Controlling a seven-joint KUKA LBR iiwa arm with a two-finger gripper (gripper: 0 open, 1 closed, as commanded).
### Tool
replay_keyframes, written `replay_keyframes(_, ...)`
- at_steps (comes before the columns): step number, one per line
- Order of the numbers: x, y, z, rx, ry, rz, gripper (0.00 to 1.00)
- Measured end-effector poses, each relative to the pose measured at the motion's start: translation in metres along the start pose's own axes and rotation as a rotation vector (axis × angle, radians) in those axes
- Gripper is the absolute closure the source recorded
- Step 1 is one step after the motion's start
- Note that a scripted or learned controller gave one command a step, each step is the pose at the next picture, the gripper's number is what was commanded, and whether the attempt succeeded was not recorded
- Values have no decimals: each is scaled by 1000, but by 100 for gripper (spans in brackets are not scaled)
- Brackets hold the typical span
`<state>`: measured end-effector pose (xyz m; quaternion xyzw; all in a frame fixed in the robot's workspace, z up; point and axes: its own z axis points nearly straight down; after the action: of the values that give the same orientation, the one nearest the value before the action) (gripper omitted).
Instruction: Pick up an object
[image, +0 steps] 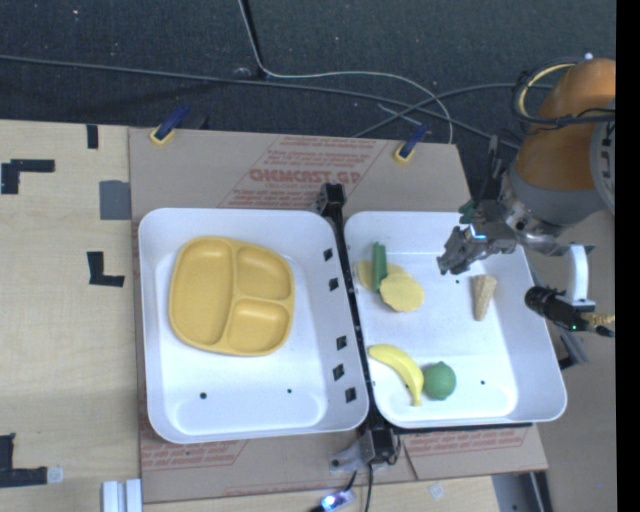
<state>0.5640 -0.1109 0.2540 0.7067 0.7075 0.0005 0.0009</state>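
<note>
Presently the dark two-finger tool (455, 255) hovers over the right white bin (500, 400); its opening cannot be told. Nearest lie a beige cone (484, 296) and, farther left, a yellow slice (402, 294). A descent between them risks closing on nothing.

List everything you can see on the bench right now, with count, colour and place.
bins: 2, white, side by side on the bench
plate: 1, yellow, three compartments, in the left bin
banana: 1, yellow, right bin, near edge
ball: 1, green, right bin, touching the banana's right side
slice: 1, pale yellow, right bin, upper left
stick: 1, green, beside the slice
cone: 1, tan, right bin, right side
clips: 2, yellow and blue, on the cardboard's far edge
arm: 1, grey and orange, from the right
end effector: 1, dark, over the right bin
</note>
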Motion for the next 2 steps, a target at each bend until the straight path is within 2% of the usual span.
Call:
replay_keyframes(1, 58, 3, 10, 4, 2, -5, 100)
replay_keyframes(2, 121, -5, 11, 4, 1, -6, 100)
